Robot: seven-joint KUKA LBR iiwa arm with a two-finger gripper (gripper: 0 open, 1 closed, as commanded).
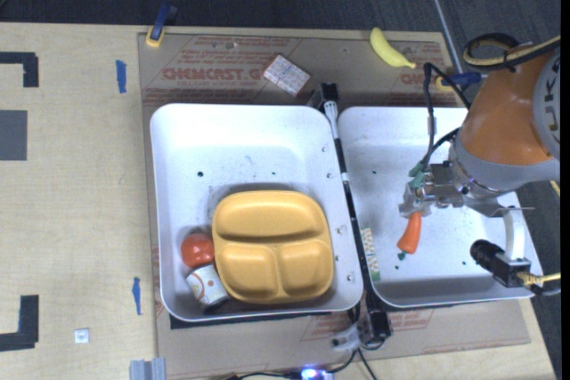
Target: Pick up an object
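Dark carpet lies beyond the pale bench (71, 218), which carries a cardboard sheet and two white bins side by side. The left bin (178, 138) holds a yellow divided tray (272, 243) at its near side, with a red ball (197, 248) and a small white-and-orange toy (207, 284) tucked against the tray's left edge. Over the right bin (383, 138) hangs the arm (508, 125), reaching in from the right. Its gripper (419, 205) sits low, the fingers closed on the top of a carrot (410, 232) that dangles below them, tip toward the bin floor.

The hold looks thin: only the carrot's upper end is pinched, so a quick lift or swing could let it pivot and slip back into the bin. A banana (390, 48) lies on the cardboard beyond the bins.
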